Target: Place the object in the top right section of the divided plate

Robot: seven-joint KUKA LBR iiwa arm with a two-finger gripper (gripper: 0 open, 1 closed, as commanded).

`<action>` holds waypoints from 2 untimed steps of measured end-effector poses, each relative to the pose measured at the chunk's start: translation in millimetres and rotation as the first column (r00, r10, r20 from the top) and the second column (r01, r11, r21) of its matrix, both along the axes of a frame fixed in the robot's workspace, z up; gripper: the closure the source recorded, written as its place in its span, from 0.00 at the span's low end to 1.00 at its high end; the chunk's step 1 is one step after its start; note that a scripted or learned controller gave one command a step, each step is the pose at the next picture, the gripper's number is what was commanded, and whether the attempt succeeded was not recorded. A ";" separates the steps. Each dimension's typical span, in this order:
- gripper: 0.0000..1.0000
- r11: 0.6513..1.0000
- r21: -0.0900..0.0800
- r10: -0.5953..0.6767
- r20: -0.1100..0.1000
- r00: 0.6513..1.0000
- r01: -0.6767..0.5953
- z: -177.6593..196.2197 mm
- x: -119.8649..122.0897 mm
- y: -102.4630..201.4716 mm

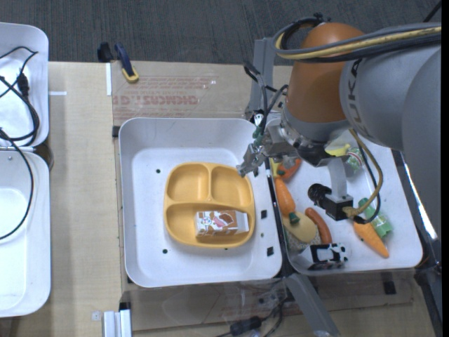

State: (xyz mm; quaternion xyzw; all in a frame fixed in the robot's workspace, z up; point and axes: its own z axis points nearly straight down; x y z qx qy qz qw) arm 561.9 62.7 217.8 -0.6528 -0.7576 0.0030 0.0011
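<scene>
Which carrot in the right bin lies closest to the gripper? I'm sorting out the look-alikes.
The carrot along the right bin's left wall, just below the gripper. The other carrot, with green leaves, lies far off by the bin's right side.

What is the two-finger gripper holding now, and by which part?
It cannot be told: the gripper hangs over the yellow divided plastic plate's top right edge, with nothing visible between its fingers.

Even, bright overhead light; a fairly soft, low-detail picture.

Light falls from above, and the white bins (133, 209) are close to washed out, with faint grey shading along their inner walls. The yellow divided plate (209, 203) casts only a thin shadow. The arm (365, 76) looms large and slightly blurred at the right. The dark floor along the top shows little texture.
</scene>
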 end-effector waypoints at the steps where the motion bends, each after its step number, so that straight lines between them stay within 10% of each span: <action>1: 1.00 1.000 -0.003 0.000 -0.005 1.000 0.000 5.7 0.7 -1.2; 2: 1.00 0.966 0.000 0.258 0.002 0.966 -0.258 166.0 53.3 111.8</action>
